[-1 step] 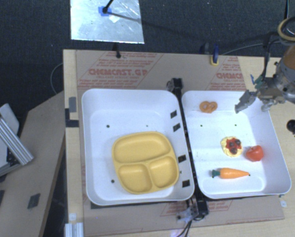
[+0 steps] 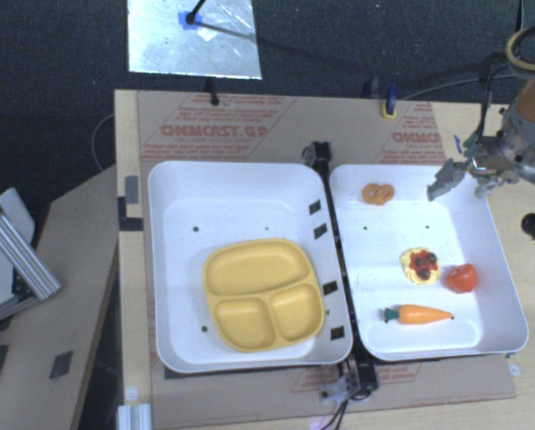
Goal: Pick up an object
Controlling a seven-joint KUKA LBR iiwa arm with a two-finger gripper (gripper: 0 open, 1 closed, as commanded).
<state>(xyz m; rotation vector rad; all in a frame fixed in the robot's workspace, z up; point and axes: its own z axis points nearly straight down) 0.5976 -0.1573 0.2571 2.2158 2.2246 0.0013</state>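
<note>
Hovering over the right bin's (image 2: 496, 240) far edge, the fingers (image 2: 448, 182) stood apart and empty, so you would have done well to descend squarely on the nearby pretzel (image 2: 377, 193), clear of the wall.

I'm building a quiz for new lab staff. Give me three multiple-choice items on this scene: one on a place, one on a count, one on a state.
1. Where is the yellow tray?
A. left bin
B. right bin
C. on the bench outside the bins

2. How many items lie in the right bin?
A. two
B. four
C. six

3. The gripper is
A. lifting the carrot
B. above the right bin's far right corner, nothing between its fingers
C. over the left bin

Key: 1 A, the tray sits in the left bin. 2 B, pretzel, small pizza, tomato, carrot. 3 B, the carrot lies on the bin floor, apart from the gripper.
</note>
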